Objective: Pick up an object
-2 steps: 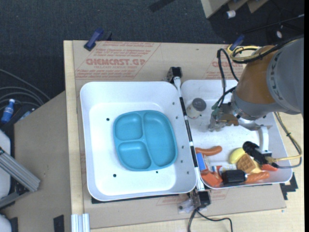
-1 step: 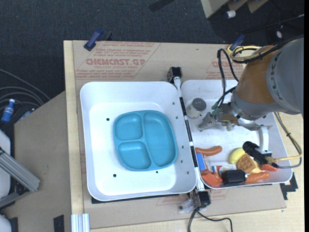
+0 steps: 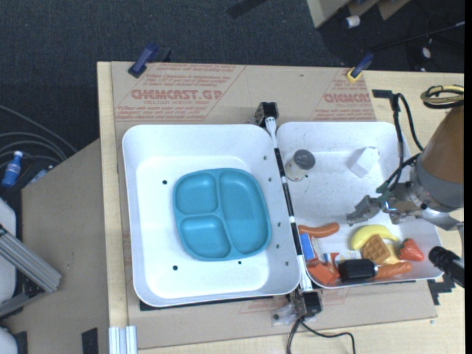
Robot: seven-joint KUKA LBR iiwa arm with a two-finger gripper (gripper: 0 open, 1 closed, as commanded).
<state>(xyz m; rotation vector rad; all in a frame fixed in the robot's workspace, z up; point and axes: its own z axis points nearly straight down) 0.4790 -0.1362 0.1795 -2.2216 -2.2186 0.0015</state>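
My gripper [image 3: 363, 210] hangs over the middle of the right bin [image 3: 332, 135], at the end of the arm [image 3: 442, 168] that reaches in from the right. Just below it, along the bin's front, lie a yellow banana [image 3: 366, 234], a brown waffle piece [image 3: 377, 250], an orange-red sausage [image 3: 318, 230], a black object [image 3: 356, 270], an orange carrot [image 3: 391, 269] and a red piece [image 3: 413, 251]. Toward the back of the bin sit a grey round object [image 3: 302, 159] and a white block [image 3: 362, 161]. Nothing shows in the gripper.
The left bin [image 3: 147, 198] holds a blue divided plate [image 3: 220, 213]. A black cable [image 3: 402, 131] runs along the right bin's far right side. Both bins rest on a cardboard-covered bench [image 3: 184, 91] with blue clamps at its back corners.
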